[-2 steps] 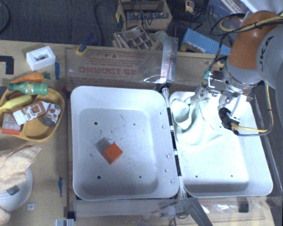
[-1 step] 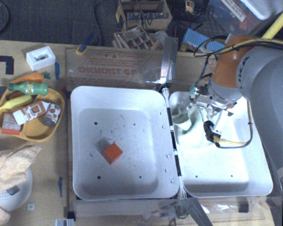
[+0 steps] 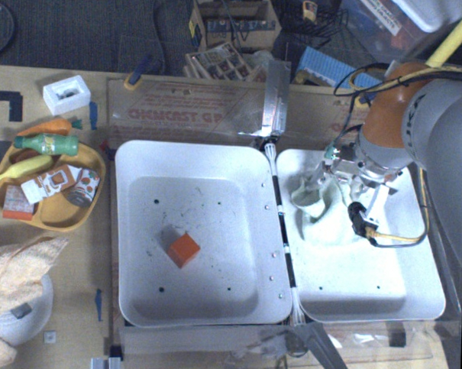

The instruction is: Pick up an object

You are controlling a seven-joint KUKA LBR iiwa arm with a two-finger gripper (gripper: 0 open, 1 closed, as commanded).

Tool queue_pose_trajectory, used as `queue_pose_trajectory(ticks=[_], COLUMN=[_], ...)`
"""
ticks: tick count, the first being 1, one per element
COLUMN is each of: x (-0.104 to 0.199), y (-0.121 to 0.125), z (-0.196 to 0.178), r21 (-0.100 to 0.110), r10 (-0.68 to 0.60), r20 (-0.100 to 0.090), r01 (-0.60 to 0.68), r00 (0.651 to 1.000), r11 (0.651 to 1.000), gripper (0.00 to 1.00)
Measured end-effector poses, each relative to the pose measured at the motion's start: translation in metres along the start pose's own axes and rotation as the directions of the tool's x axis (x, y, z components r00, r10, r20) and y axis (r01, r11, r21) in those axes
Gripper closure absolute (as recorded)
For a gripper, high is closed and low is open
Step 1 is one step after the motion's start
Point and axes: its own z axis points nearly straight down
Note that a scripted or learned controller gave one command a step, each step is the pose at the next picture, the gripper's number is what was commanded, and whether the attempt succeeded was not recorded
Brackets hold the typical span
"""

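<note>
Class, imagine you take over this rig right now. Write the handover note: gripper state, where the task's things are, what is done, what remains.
Gripper: down in the right bin, near its upper left part; whether it is open or shut cannot be told, and nothing is seen held.
Orange block: lying on the floor of the left bin, far from the gripper.
A pale object sits in the right bin beside the gripper.
Done: no pick yet confirmed.
Left: grasp an object and lift it.

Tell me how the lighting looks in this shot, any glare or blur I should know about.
Camera view: the right bin is washed out by glare, so the gripper blurs into the white; the left bin is dimmer, and the orange block casts a soft shadow up-left.
</note>
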Motion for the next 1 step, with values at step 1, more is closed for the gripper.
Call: queue_pose_trajectory(ticks=[1], x=[-0.0622], y=[-0.0179], z=[-0.0001], r21=[0.000], r10=[-0.079], r20=[0.001], r01=[0.079], r00=[0.997], r11=[0.997], gripper=[0.00])
